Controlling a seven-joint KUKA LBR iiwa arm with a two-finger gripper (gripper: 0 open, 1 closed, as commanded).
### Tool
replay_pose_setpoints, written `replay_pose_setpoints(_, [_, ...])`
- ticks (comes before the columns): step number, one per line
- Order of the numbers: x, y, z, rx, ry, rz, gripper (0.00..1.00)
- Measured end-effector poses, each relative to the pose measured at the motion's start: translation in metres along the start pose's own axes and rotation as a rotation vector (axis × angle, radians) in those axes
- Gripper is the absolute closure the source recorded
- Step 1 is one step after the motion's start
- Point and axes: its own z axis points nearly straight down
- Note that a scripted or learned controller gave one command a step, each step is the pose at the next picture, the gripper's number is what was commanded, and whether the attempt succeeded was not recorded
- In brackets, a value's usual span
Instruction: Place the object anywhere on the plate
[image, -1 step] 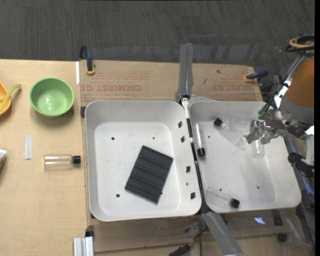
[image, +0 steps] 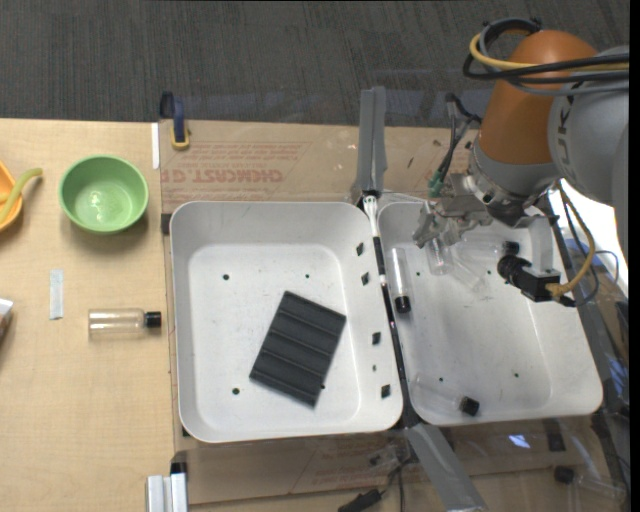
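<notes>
Look to the right bin (image: 560, 400) first. The gripper (image: 441, 236) hangs over its 11 o'clock corner, just inside the rim. The arm (image: 590, 120) comes in from 3 o'clock, with its orange band (image: 535, 80) above the wrist. The tool is a tangle of pale and see-through parts against the white floor, so you cannot tell whether it is spread or closed. You can make out nothing gripped in it.

The likeliest object is a slim pen-like stick (image: 399, 280) with a pale body and a dark lower end. It lies along the 9 o'clock wall of the right bin, running roughly from 12 to 6. It sits at about 7 o'clock from the gripper, near it but apart. A small dark piece (image: 468, 405) lies near the 6 o'clock rim of the same bin, well apart from both.

The plate (image: 298, 348) is the dark ribbed slab in the left bin (image: 200, 400). It lies flat, a little toward 6 o'clock from that bin's middle, with its long side tilted from 1 to 7. Nothing rests on it.

On the wooden bench at 9 o'clock from the left bin you see a green bowl (image: 104, 194). A clear bottle (image: 122, 320) with a black cap lies on its side at 6 o'clock from the bowl. A small pale strip (image: 56, 295) lies just to the bottle's 10 o'clock. A sheet of printed cardboard (image: 250, 165) lies under the 12 o'clock edge of the bins.
</notes>
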Motion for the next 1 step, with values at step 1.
replay_pose_setpoints(1, [0.0490,0.0506,0.0253,-0.001,-0.001,-0.128,1.00])
